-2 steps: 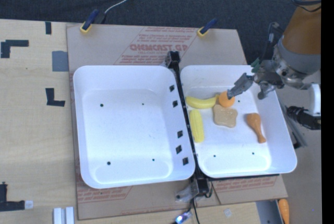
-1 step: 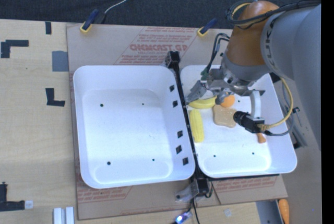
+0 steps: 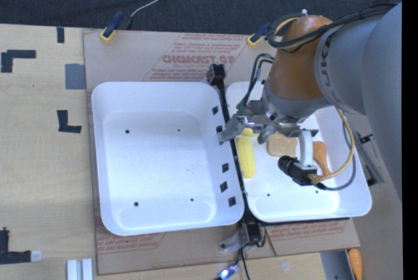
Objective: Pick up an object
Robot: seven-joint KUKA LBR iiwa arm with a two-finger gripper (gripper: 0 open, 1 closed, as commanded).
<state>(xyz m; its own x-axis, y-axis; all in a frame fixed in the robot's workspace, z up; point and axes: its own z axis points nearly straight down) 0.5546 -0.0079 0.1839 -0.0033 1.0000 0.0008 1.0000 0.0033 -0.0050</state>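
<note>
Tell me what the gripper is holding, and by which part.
It cannot be told. The gripper sits low in the right bin, just above the yellow corn cob, but nothing shows between its fingers.

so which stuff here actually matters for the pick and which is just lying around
For the pick:
- gripper
- yellow corn cob
- tan block
- orange carrot-like piece
- right bin

Just lying about:
- left bin
- yellow clamps
- black tape marks

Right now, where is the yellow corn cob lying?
The yellow corn cob lies in the right bin, along its left wall beside the divider between the bins, just below the gripper and left of a tan block.
</note>
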